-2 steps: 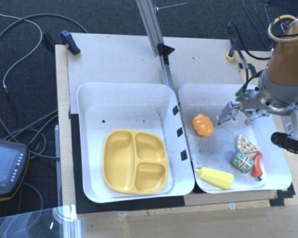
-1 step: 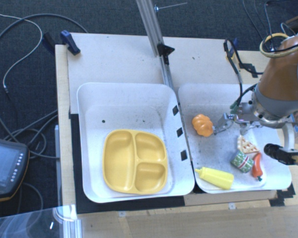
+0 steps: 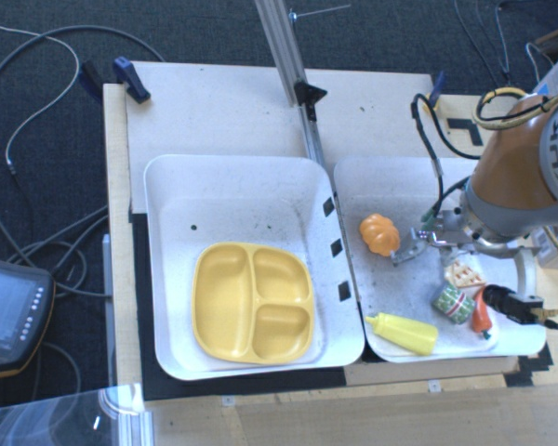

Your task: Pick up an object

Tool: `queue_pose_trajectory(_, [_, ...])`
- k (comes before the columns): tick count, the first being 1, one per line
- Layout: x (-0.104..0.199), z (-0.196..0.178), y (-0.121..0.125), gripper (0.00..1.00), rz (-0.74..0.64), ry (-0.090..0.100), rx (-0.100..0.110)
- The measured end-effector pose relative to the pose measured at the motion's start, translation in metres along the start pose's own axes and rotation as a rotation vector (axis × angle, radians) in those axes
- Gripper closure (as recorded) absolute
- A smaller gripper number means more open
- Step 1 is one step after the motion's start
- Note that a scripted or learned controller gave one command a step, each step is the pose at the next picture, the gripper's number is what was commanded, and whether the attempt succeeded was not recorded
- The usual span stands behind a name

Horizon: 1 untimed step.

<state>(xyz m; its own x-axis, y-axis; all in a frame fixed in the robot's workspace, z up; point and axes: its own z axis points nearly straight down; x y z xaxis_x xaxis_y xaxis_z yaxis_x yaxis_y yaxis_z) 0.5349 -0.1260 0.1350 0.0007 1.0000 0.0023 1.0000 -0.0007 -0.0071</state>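
Note:
The right bin (image 3: pixel 391 291) holds several small items. An orange rounded toy (image 3: pixel 379 234) lies near its left wall. A yellow oblong piece (image 3: pixel 405 333) rests at the front edge. A green can (image 3: pixel 453 303), a tan waffle-like piece (image 3: pixel 463 274) and a red-orange carrot-like piece (image 3: pixel 482 312) cluster at the front right. My gripper (image 3: pixel 412 246) hangs low over the bin floor, just right of the orange toy and left of the cluster, touching none of them that I can see.
The left bin (image 3: pixel 167 193) carries a yellow divided plate (image 3: pixel 254 301). A metal post (image 3: pixel 284 35) rises from between the bins at the back. Cables loop above the arm's wrist (image 3: pixel 511 175) at the right.

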Motion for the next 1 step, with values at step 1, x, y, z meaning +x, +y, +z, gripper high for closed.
queue_pose_trajectory(1, [0.0007,-0.0139,0.0020,1.00,-0.002,-0.001,-0.008])
